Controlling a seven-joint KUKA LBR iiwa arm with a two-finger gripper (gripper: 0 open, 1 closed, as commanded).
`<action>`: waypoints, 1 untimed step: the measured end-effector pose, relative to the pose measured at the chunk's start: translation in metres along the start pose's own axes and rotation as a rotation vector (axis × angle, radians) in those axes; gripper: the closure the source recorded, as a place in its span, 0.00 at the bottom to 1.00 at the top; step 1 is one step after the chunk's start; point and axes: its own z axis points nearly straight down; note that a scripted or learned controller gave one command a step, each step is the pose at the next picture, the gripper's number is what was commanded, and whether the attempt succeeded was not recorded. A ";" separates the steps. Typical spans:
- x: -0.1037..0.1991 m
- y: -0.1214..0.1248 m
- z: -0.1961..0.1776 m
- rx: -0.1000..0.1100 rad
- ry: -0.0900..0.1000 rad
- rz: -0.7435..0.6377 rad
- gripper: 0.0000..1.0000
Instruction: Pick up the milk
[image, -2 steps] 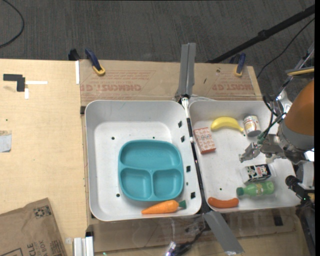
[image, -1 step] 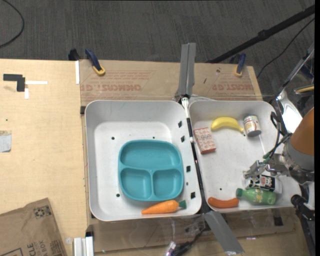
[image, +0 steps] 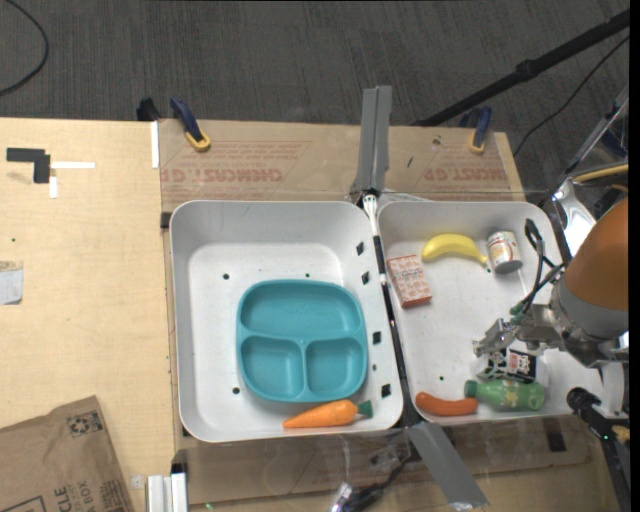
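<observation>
A small white carton with black markings (image: 521, 366), which looks like the milk, lies near the front of the right bin (image: 455, 215) and is partly hidden under the arm's wrist. My gripper (image: 496, 343) hangs low over the bin floor, just left of and above that carton. Whether it touches the carton is unclear. The grey arm with its orange band (image: 604, 262) reaches in from the right.
A green bottle (image: 510, 394) and a red-orange vegetable (image: 446, 404) lie just in front of the carton. A pink-red box (image: 408, 280), a banana (image: 453, 247) and a small can (image: 503, 250) sit further back. The left bin (image: 200, 300) holds a teal divided plate (image: 300, 338) and a carrot (image: 322, 415).
</observation>
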 end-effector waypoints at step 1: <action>-0.011 0.001 0.013 -0.005 0.001 -0.256 0.00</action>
